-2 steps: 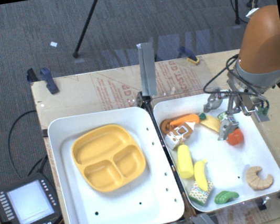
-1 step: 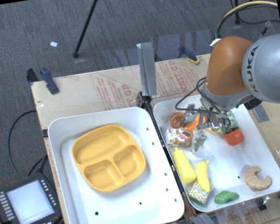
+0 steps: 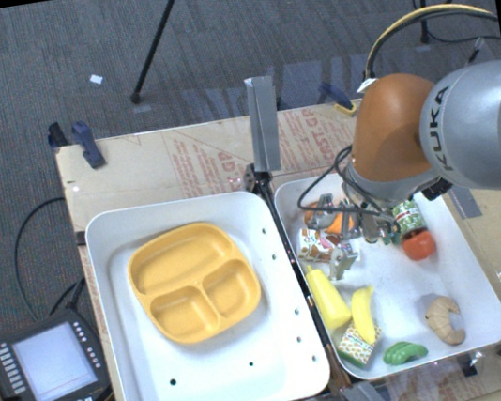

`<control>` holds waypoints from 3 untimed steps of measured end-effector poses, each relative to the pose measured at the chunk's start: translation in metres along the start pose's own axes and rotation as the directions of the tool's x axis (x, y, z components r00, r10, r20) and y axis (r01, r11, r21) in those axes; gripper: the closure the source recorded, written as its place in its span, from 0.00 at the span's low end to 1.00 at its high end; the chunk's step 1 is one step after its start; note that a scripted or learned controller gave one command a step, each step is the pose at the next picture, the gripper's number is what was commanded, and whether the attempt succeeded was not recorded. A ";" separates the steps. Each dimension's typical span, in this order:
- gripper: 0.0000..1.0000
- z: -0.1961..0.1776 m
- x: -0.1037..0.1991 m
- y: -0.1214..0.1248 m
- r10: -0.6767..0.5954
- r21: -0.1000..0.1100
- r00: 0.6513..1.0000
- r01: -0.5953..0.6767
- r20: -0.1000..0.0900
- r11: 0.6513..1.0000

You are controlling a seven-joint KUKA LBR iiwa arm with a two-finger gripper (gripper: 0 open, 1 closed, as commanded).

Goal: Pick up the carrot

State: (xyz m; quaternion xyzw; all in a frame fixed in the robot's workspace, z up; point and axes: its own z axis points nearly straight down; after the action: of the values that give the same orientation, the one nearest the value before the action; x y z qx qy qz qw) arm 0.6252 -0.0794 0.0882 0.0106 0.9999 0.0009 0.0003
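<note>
The grey arm with its orange band reached in from the right and hung over the upper left part of the right bin. The gripper pointed down toward the bin's left wall; whether its fingers were released or clenched could not be told, as cables and the wrist hid them. The carrot, an orange piece, lay directly under the gripper, partly covered by it, near the upper left corner of the right bin. A small printed packet lay just beside the carrot, toward the dividing wall. A tomato rested to the right of the gripper, touching a small green-labelled can above it. Along the left wall lay a yellow corn cob, with a banana just beside it and a patterned box at their lower ends. A green pepper lay near the front wall, and a croissant lay near the lower right corner. The left bin held a yellow divided plate, set toward its upper half. A teach pendant lay on the floor to the left of the bench.
</note>
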 end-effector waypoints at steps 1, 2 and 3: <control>1.00 -0.011 -0.001 0.002 -0.004 0.000 1.000 0.004 0.003 1.000; 1.00 -0.102 0.097 0.039 -0.143 0.001 0.990 0.143 0.005 0.990; 1.00 -0.025 0.087 -0.035 -0.192 0.002 0.981 0.192 0.013 0.981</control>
State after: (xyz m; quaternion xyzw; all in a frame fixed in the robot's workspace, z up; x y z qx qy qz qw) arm 0.5377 -0.1127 0.1130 -0.0857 0.9963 0.0002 0.0069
